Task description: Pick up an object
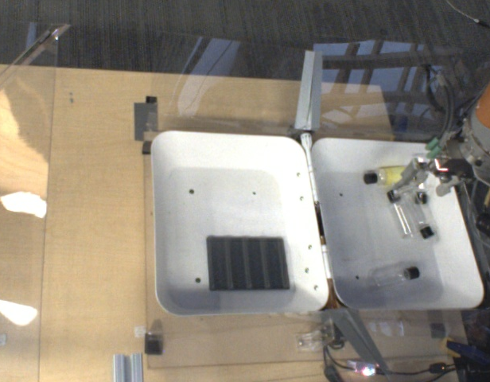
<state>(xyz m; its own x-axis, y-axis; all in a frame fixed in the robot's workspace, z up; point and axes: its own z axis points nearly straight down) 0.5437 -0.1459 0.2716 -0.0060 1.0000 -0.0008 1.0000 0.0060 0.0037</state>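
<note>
Clear vial [394,274] with a black cap lies lowest in the right bin [468,289], nearest the camera.

Gripper [416,183] hangs at frame right over a yellow bottle [392,174] and another clear vial [404,218]; its opening I cannot tell. Vials look light, stiff, slippery and perhaps breakable, best pinched mid-barrel. Black ribbed block [247,263] sits in the left bin [161,213].

A black ribbed pad [248,263] lies in the left bin [173,213]; small clear bottles [405,218] (black-capped) sit under the gripper [412,183] in the right bin [340,237].
</note>
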